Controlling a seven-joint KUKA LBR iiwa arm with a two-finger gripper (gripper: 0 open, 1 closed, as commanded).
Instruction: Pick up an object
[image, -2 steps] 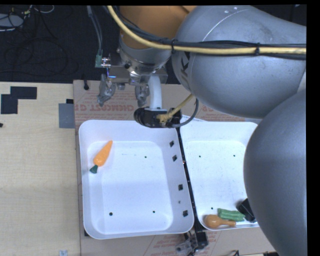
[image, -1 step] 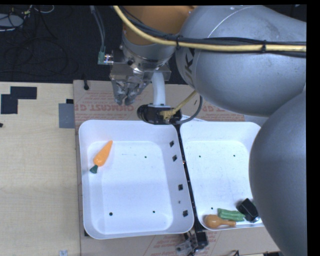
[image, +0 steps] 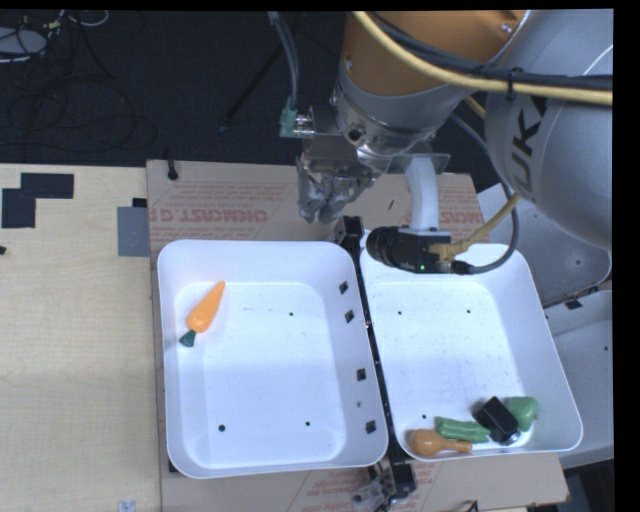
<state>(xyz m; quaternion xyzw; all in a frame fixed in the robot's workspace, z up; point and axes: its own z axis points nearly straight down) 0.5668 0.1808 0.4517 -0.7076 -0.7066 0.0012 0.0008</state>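
The tool (image: 322, 203) is seen beyond the bins' far edge; its grip state cannot be told. A carrot (image: 205, 308) is lying in the left bin (image: 260, 440).

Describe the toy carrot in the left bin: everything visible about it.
The carrot is a small orange toy, smooth and plastic-looking, with a dark green stub at its lower-left end. It lies flat on the floor of the left bin, slanted, its tapered orange end toward the upper right, close to the bin's left wall. Nothing else touches it.
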